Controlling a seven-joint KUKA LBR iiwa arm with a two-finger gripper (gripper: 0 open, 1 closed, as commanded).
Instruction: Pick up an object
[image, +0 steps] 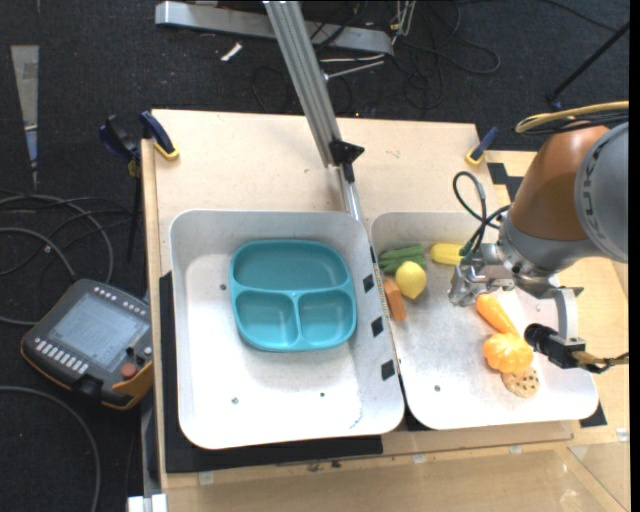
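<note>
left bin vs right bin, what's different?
The left bin holds a teal divided tray; the right bin holds loose toy food, including a lemon and a cookie. The pincer is over the right bin, not the left bin. Both are shallow and white.

Two bins are sitting side by side on the counter (260, 160). A tray (294, 294) is lying in the left bin (200, 380). In the right bin (450, 390), a lemon (411, 279) is resting near the left wall, with a carrot (395, 300) just beside it and a banana (446, 254) behind. The gripper (466, 285) is hanging over the bin's middle. An orange (507, 352) is sitting at the right, a cookie (521, 381) touching its front.
</note>
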